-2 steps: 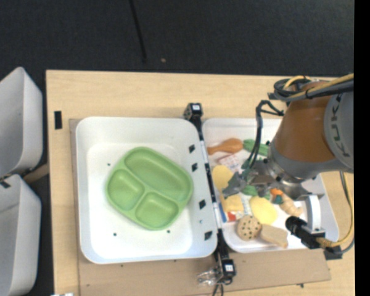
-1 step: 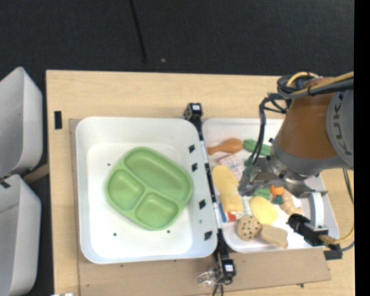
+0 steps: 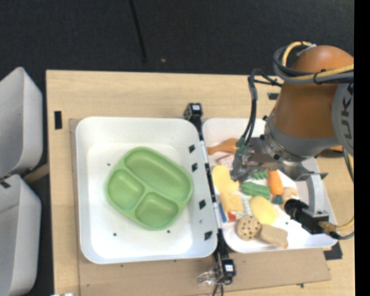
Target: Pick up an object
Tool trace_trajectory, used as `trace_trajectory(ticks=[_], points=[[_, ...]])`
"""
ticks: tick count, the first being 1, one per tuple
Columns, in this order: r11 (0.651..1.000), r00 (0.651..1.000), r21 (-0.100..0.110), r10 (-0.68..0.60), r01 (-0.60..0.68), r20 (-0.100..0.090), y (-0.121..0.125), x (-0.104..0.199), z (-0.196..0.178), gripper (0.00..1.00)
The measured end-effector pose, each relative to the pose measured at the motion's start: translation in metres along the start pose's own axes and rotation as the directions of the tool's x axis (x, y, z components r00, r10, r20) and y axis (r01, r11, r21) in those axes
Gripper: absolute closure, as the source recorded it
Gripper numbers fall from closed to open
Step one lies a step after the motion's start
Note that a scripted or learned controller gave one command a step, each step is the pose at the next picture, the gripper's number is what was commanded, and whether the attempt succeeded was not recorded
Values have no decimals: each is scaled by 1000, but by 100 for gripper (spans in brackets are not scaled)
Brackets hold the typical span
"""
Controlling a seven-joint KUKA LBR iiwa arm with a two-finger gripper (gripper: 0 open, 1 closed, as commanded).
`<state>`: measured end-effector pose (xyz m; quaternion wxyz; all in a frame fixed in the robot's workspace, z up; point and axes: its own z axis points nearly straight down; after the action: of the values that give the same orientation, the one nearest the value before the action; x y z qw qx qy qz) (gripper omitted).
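The right bin (image 3: 229, 128) holds a heap of toy food: a yellow banana-like piece (image 3: 222, 180), a yellow block (image 3: 232, 201), a green pod (image 3: 254, 189), an orange carrot (image 3: 275, 182), a yellow lemon shape (image 3: 265, 209), a chocolate-chip cookie (image 3: 248, 228), a tan bread slice (image 3: 274, 235) and an orange piece (image 3: 222, 146) at the back. My gripper (image 3: 243, 167) hangs low over the middle of this heap, just right of the banana-like piece and above the green pod. The wrist hides its fingertips.
The left bin (image 3: 98, 227) carries a green three-compartment plate (image 3: 149, 187) near its centre. A black divider with clips (image 3: 202, 177) runs between the bins. The grey and orange arm (image 3: 308, 103) covers the right bin's back right. White shapes (image 3: 9, 134) stand off the bench's left.
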<state>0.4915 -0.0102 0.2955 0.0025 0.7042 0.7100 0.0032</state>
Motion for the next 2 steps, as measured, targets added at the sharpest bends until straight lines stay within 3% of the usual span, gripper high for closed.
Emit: trace_trajectory(ticks=[1, 2], points=[[1000, 1000, 9, 6, -6, 2, -1, -3, 5, 0], [1000, 1000, 9, 2, -2, 3, 0, -4, -4, 100]])
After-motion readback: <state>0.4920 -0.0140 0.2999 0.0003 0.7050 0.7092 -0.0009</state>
